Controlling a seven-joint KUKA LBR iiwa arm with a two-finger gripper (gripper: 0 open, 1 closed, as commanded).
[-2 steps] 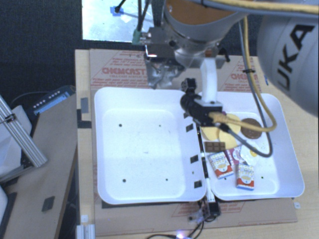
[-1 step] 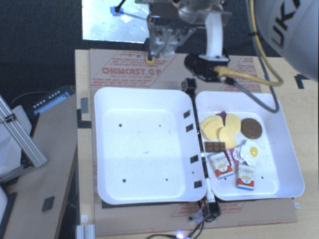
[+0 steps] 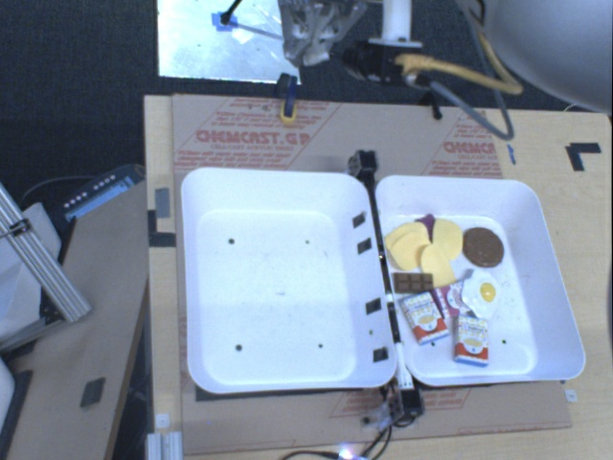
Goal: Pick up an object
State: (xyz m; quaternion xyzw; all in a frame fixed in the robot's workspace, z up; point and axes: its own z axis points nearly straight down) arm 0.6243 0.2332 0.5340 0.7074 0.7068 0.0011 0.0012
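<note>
Left bin [image 3: 273,286]: white, shallow, just bare floor with a few small dark dots. Right bin [image 3: 551,257]: all the objects, bunched in its left half. Pale yellow slices [image 3: 421,247] overlapping each other, a small purple piece [image 3: 427,224] touching their top edge, a round brown cookie-like disc [image 3: 483,246] just right of them. Below: a chocolate bar piece [image 3: 413,282], a toy fried egg [image 3: 482,292], two small red/white cartons [image 3: 423,316] [image 3: 471,340] side by side with print too small to read. A black clip strip [image 3: 375,257] runs along the seam between the bins. Cardboard sheet [image 3: 249,137] under both bins on the worktop [image 3: 158,142] reads "CHEMCAST GP" in red, repeated at right but partly covered. Gripper [image 3: 305,51] is up at top centre, well apart from both bins, nothing under it but the metal plate [image 3: 215,27]; can't tell how the fingers are set, nothing seen in them.
</note>
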